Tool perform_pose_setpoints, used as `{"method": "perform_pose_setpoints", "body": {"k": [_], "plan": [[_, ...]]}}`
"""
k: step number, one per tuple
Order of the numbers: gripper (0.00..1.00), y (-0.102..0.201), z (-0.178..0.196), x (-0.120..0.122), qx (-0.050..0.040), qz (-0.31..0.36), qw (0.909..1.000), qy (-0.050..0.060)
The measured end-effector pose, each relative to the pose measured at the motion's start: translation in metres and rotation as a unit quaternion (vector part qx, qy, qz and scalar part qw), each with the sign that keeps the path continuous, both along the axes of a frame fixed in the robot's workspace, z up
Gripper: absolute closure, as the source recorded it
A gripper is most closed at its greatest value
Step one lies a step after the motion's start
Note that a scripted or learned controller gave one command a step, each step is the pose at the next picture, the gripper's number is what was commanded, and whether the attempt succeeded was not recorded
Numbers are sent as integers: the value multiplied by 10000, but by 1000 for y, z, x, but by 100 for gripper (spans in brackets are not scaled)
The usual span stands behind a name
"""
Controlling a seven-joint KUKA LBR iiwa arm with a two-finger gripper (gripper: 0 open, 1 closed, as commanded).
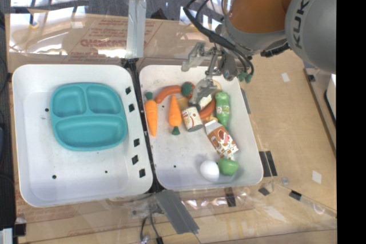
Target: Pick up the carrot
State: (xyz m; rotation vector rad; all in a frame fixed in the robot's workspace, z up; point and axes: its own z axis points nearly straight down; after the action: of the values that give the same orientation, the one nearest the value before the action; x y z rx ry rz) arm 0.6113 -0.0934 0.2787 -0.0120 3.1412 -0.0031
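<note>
Two orange carrots in right bin

The grey arm's metal end effector hangs low over the far part of the right shallow white bin, just above a cluster of toy food. Two orange plastic carrots lie near that bin's left wall, beside a white egg. The left white bin holds a teal divided plate.

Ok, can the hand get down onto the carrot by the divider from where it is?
Probably yes. That carrot lies apart on bare bin floor, open from above. The hand hangs over the cluttered middle, so it must shift toward the divider; the bin wall beside the carrot may crowd one finger.
</note>
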Motion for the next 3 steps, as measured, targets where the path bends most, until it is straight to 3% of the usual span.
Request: {"method": "perform_pose_setpoints", "body": {"k": [1,2,3], "plan": [[0,-19,-188,-13,11,92,10000,8],[100,-16,-176,-11,7,139,9999,-13],[100,41,-62,-81,13,-989,9951,-36]]}}
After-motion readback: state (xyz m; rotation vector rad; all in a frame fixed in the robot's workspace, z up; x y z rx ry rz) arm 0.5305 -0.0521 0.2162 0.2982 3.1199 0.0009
